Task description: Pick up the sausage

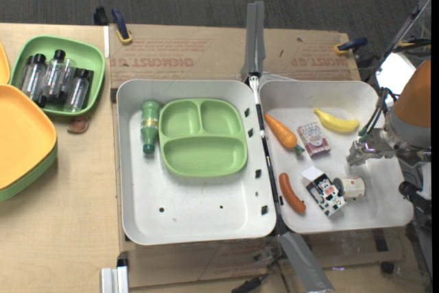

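Sausage, short, reddish-brown [291,192], lies untouched in the right white bin [384,219], well left of the tool [358,151]; tool's grip unreadable, pickup undone.

We see a red-brown sausage [291,193] and an orange carrot [281,132] with a green tip beside a yellow banana [336,121], all in a white bin [357,215]. The divided plate [203,136] and bottle [149,125] are green. A small carton [324,192] shows black-and-white patches with coloured specks.
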{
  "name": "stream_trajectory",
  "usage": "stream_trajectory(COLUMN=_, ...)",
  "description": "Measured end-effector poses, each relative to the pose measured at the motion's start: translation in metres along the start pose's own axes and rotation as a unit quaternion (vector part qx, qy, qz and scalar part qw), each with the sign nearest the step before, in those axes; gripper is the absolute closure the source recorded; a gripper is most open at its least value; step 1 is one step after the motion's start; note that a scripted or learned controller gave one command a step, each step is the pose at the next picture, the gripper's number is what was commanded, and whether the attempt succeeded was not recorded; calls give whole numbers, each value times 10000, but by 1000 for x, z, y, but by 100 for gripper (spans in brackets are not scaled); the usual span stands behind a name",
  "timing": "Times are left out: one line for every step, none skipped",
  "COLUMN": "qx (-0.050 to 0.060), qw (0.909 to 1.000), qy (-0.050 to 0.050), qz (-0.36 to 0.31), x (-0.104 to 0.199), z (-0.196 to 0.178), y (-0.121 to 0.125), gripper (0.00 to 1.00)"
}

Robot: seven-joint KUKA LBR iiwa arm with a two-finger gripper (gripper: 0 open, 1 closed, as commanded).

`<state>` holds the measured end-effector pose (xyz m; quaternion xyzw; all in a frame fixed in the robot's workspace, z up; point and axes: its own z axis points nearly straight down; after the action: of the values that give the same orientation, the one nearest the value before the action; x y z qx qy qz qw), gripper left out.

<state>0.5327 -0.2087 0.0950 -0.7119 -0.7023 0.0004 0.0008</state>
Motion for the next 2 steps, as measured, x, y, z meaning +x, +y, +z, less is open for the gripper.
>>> stream_trajectory(qx=11, qw=9863, qy=5, qz=1651, x=-7, z=5, y=-50, gripper=100)
stream_trajectory(qx=1, qw=9996, qy=2, qz=297, x=-5, z=4, y=-55, gripper=100)
